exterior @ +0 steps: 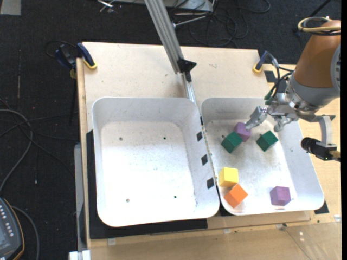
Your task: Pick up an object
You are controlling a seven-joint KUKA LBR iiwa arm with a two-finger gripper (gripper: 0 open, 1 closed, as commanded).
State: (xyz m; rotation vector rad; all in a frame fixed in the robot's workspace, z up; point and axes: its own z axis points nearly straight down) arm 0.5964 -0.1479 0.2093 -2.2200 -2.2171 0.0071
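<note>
The right bin (303, 169) holds several small cubes. A purple cube (242, 130) touches a green cube (232, 142) near the bin's far left. A second green cube (267, 141) lies to their right. Closer to the front are a yellow cube (228, 176), an orange cube (236, 195) and another purple cube (280, 195). My gripper (268, 122) hangs open over the far part of this bin, just behind the second green cube. Its left finger (254, 119) is close to the purple cube. Nothing is held between the fingers.
The left bin (108, 145) lies beside the right one, and their rims meet in the middle. A slanted metal rail (165, 28) runs down from the top to the bins' shared edge. Clamps sit at the board's far corners (87, 58).
</note>
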